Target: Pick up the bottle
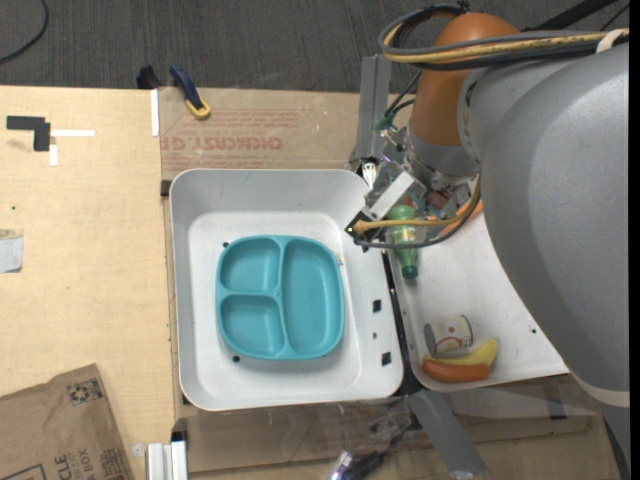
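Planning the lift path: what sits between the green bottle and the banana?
In the camera view, a small mug lies between the green bottle and the banana, beside the banana.

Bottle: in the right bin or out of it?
In. The green bottle sits within the right bin, near its left wall, under the gripper.

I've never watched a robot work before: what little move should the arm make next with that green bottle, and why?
Probably a short, slow lift straight up. The gripper sits right over the green bottle near the left edge of the right bin, but the view doesn't settle whether the bottle is truly gripped. A small lift would show it, and keeps clear of the cup and banana nearby.
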